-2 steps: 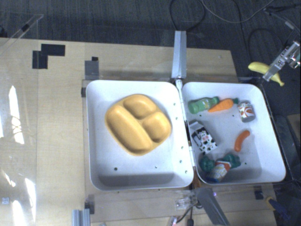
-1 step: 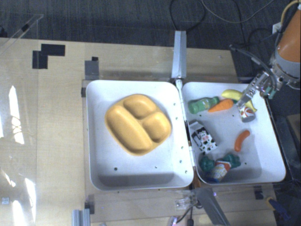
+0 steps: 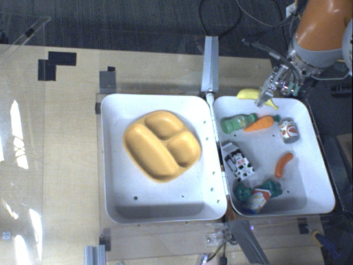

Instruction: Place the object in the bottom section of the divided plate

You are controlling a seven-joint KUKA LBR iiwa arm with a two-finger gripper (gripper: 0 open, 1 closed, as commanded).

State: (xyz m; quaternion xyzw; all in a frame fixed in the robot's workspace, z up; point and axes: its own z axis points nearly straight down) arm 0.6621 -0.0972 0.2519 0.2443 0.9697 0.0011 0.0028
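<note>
While the divided plate [image 3: 161, 145] in the left bin [image 3: 118, 203] holds nothing, the jaws [image 3: 268, 94] hang at the right bin's [image 3: 314, 203] far rim, seemingly pinching a banana [image 3: 249, 94], though blur hides the grip; carry and placement remain.

A: What sits in the left bin [image 3: 110, 203]?

B: A yellow divided plate [image 3: 161, 144], near the middle, its large section toward seven o'clock and two smaller ones toward one o'clock.

A: And the right bin [image 3: 322, 195]?

B: A green bottle [image 3: 237, 122] and a carrot [image 3: 259, 124] touching at eleven o'clock, a small can [image 3: 288, 131] at two, an orange sausage [image 3: 283, 164] near centre, a black-and-white carton [image 3: 238, 163] at nine, a teal-and-red bundle [image 3: 256, 194] at six.

A: The arm?

B: Its gripper [image 3: 271, 93] hangs over the far rim at twelve o'clock, touching a banana [image 3: 249, 94]; whether it grips it, I can't tell.
</note>
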